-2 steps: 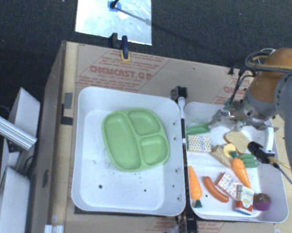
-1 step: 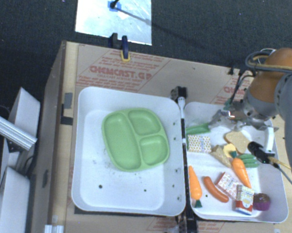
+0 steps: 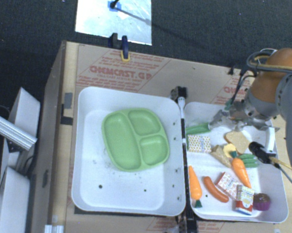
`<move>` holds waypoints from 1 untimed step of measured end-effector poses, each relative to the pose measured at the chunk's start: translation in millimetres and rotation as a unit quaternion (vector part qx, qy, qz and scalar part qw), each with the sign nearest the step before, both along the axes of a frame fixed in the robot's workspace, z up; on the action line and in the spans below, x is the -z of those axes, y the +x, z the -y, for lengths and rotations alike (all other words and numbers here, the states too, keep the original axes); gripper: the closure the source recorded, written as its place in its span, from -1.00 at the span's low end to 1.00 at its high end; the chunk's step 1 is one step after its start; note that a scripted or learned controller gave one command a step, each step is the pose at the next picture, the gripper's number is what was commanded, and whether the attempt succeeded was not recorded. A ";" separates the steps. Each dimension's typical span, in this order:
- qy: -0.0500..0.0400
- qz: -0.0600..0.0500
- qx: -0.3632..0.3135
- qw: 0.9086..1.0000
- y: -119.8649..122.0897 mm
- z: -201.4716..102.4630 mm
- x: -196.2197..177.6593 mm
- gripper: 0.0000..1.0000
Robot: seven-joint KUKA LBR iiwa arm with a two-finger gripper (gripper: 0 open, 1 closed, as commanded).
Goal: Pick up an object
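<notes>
While nothing is lifted yet, I take the step in hand to be the approach: every pickable object lies loose in the right bin [image 3: 281, 209]. Nearest the arm's tip are the bread slice [image 3: 237, 140] and a green pod [image 3: 197, 128] at the far side of that bin. Further toward me lie a patterned card [image 3: 199, 143], two carrots [image 3: 241, 171] [image 3: 195, 183], a sausage [image 3: 216, 189], two small cartons [image 3: 236, 192] and a purple piece [image 3: 262, 201].

My gripper [image 3: 225, 118] hangs over the far edge of the right bin, between pod and bread. I cannot tell how far its fingers are spread; nothing is visibly between them.

Left of all this, the left bin [image 3: 82, 184] carries a green tray [image 3: 135, 138].

Next, I judge, the move calls for choosing one target, likely the pod or bread, centring over it, then descending straight, since the toys lie crowded together.
</notes>
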State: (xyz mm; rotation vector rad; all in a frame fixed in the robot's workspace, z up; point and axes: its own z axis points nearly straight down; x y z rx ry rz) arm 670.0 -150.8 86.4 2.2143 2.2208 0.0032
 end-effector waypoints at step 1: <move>0.000 0.000 -0.001 1.000 0.0 -11.6 0.1 -1.00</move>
